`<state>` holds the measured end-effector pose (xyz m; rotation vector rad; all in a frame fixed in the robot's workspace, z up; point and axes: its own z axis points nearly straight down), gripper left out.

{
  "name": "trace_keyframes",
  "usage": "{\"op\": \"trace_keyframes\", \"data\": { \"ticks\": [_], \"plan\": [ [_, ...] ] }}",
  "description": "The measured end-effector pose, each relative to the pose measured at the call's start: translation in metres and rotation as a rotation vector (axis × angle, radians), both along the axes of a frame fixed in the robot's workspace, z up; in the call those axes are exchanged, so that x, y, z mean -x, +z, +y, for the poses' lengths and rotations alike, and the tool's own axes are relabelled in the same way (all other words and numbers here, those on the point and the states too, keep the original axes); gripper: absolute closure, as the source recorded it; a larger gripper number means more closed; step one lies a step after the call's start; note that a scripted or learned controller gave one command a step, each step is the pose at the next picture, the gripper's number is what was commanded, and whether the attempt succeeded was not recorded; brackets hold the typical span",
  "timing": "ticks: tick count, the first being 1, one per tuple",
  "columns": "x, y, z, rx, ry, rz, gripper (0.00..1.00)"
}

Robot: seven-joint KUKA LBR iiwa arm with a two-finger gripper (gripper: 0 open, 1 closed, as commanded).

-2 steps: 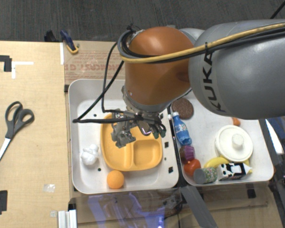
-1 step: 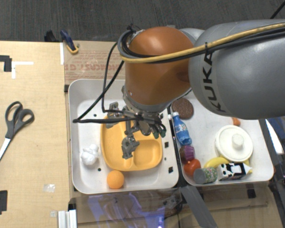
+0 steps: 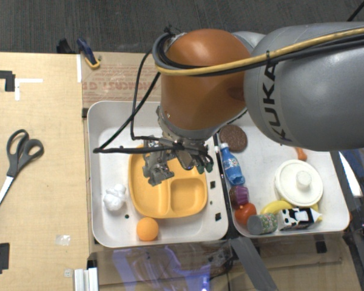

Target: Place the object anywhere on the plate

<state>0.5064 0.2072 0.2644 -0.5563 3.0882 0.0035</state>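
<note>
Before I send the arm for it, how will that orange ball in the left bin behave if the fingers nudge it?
The orange ball looks round and smooth, so it will probably roll at a light touch. It sits on flat bin floor just off the yellow plate, near the front wall, which may stop it. It looks light, perhaps hollow.

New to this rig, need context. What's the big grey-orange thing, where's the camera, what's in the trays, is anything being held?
It is a robot arm seen from one fixed camera above the bench, looking down at a slant. Its gripper hangs over a yellow plate in the left bin. Beside the plate lie an orange ball and a white crumpled lump. The right bin holds a blue bottle, a white lid, a banana and small toys. I cannot tell if anything is held.
</note>
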Motion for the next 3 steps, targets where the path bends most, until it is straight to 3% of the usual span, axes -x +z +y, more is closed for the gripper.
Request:
{"op": "trace_keyframes", "data": {
  "ticks": [1,2,3],
  "plan": [
    [0.0000,-0.0001,-0.0002,0.000,0.000,0.000,0.00],
    [-0.0013,0.0092,-0.0001,-0.002,-0.003,-0.002,1.00],
    [-0.0014,0.0091,-0.0004,-0.002,-0.003,-0.002,0.00]
  ]
}}
